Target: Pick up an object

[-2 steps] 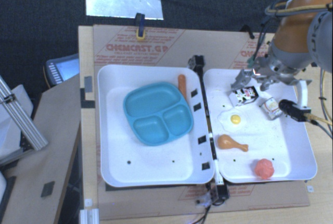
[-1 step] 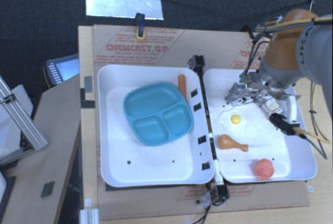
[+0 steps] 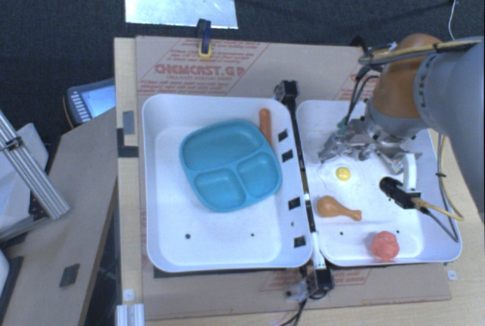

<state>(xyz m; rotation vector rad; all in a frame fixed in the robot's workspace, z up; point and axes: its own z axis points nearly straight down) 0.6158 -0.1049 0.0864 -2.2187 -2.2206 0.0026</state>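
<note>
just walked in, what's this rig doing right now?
The KUKA arm is reaching in from the right with its gripper low over the right bin, just above a toy fried egg. Nothing is visibly held yet. Also in that bin: a toy drumstick and a pink-red ball-like item. The left bin holds a blue divided plate with a toy hot dog by its upper right edge.

Robotics lab: clamped bench point(image 3: 174, 59), white bins point(image 3: 163, 241), cabled robot arm point(image 3: 447, 82).
</note>
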